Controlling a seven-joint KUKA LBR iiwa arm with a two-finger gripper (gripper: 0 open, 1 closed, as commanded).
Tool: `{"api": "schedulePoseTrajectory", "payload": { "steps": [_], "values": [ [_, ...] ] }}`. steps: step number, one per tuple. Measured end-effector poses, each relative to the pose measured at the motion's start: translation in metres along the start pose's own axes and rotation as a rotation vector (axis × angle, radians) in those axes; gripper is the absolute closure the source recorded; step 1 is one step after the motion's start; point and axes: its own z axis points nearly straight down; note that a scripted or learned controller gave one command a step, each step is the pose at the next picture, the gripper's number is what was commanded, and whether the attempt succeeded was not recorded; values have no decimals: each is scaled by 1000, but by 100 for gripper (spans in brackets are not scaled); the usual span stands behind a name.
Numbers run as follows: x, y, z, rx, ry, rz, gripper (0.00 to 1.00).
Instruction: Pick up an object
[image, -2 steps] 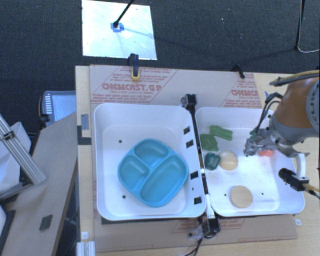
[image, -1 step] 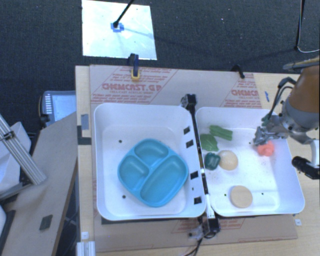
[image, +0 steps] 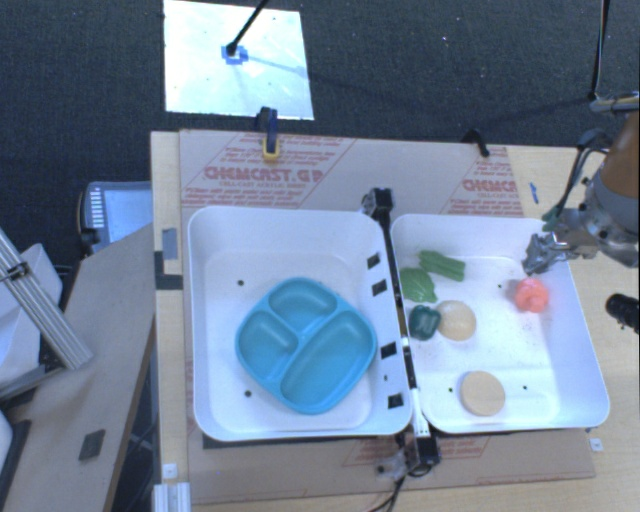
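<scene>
The arm is cut off at the right edge — its gripper too small to tell whether open or closed. Just below it in the right bin lies a pink object — rounded, lumpy.

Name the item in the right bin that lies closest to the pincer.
The pink object, just below the pincer near the right bin's far right side. The green pieces, pale ball and tan disc lie farther left or nearer the front.

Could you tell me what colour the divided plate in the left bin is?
Light blue divided plate, in the camera view.
</scene>
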Motion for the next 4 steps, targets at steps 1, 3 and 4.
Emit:
{"api": "schedulePoseTrajectory", "payload": {
  "steps": [1, 3, 4],
  "values": [
    [54, 2, -9, 1, 2, -4, 100],
    [173, 15, 5, 2, 4, -7, 100],
    [223, 21, 15, 3, 3, -5, 100]
  ]
}}
